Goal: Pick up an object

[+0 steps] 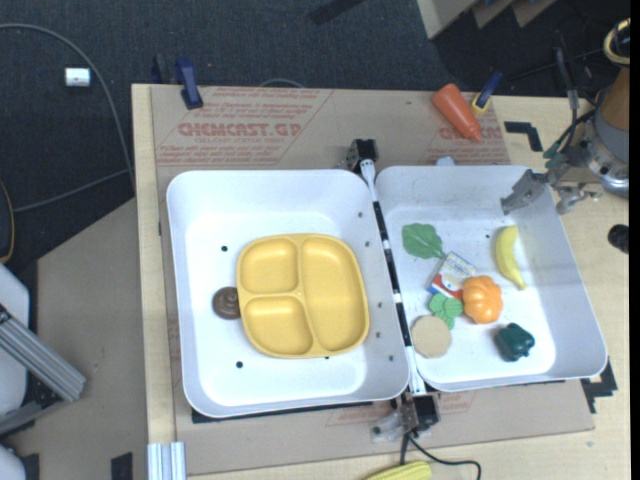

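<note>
Over the right bin (575,268), your gripper (545,186) looks spread wide and empty, so I'd drop straight onto the banana (509,256).

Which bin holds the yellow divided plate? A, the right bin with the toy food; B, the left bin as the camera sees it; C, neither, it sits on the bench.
B: the yellow divided plate lies in the left bin, beside a small brown disc.
</note>
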### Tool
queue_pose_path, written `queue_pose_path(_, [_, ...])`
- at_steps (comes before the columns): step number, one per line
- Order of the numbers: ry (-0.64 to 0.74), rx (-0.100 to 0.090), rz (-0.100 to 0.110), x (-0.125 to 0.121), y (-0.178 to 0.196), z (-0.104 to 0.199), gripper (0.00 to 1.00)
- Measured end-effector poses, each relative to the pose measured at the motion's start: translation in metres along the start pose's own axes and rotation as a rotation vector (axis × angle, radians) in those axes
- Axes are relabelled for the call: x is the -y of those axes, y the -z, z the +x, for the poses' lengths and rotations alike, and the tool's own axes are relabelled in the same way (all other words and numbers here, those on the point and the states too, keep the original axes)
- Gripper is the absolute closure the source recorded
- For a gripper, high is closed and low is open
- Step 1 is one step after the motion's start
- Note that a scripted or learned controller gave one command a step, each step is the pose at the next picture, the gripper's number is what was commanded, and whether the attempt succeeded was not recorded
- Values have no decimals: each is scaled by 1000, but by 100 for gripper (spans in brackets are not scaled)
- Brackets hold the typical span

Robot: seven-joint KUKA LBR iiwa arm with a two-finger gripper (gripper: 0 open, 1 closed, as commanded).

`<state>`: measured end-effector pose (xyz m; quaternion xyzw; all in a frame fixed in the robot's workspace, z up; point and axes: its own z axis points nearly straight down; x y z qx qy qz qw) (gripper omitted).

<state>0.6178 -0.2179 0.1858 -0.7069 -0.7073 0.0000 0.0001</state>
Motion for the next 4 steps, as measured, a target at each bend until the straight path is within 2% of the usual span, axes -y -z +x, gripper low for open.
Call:
queue_pose_path(1, [1, -1, 2, 5, -102, 8, 0])
queue_pose_path(2, [2, 1, -3, 3, -91, 8, 100])
queue_pose_path(3, [1, -2, 0, -17, -101, 91, 100])
queue_pose_path(4, [1, -1, -3, 20, 0, 157, 100])
